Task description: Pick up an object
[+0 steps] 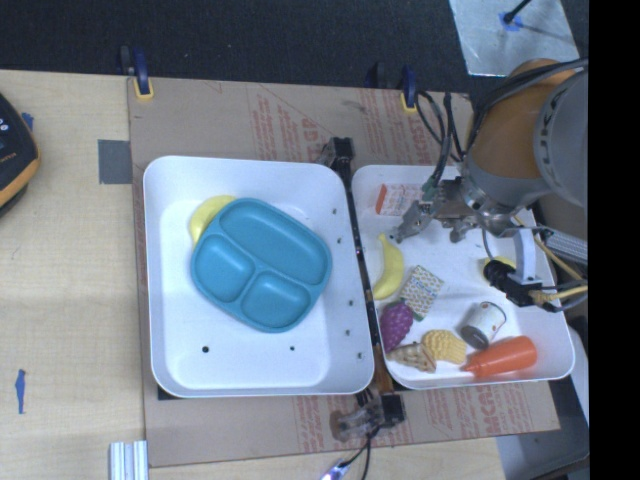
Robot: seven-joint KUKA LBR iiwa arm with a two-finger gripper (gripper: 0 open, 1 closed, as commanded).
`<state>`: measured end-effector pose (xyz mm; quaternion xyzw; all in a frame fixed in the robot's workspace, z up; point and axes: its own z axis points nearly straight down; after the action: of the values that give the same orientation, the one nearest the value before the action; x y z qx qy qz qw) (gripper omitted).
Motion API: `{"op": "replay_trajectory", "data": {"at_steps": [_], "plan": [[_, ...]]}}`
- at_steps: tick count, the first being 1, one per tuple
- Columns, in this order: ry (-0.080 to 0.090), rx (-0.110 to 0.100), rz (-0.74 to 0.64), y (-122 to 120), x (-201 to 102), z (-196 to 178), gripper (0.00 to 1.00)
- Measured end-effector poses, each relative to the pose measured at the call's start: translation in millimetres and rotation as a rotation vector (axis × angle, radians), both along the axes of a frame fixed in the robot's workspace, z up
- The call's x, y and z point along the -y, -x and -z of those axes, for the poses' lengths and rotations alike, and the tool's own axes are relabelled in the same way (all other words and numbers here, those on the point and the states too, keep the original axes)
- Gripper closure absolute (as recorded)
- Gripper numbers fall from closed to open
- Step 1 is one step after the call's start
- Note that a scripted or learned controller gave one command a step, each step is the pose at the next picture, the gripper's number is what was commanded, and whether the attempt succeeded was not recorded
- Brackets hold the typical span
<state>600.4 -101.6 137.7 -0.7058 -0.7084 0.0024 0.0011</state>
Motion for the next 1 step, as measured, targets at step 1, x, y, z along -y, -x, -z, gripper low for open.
{"op": "replay_trajectory", "data": {"at_steps": [1], "plan": [[-0.001,0.000,-0.001,2.8,-6.2,46.4,0.00]]}}
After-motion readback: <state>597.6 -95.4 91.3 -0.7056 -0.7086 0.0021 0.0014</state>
